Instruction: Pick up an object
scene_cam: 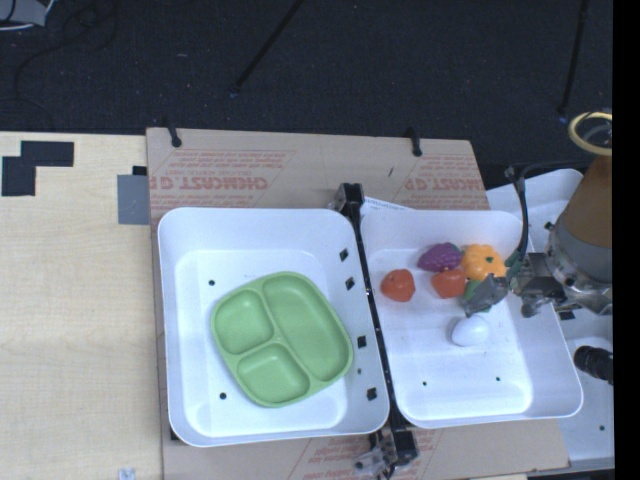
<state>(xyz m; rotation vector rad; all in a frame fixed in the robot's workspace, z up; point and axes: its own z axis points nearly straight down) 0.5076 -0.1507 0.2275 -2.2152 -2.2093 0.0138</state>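
The gripper [487,296] stood low in the right bin [500,388], just above the white egg [470,331]. Whether it was open could not be told. Beside it lay the orange pepper [483,262], purple grapes [440,257] and two red pieces.

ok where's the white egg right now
The white egg lies in the right bin, toward its right side, just below the gripper and the red-orange piece.

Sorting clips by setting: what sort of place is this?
Likely a robotics lab bench: two white bins on cardboard, toy food beside a green divided plate, loose cables behind.
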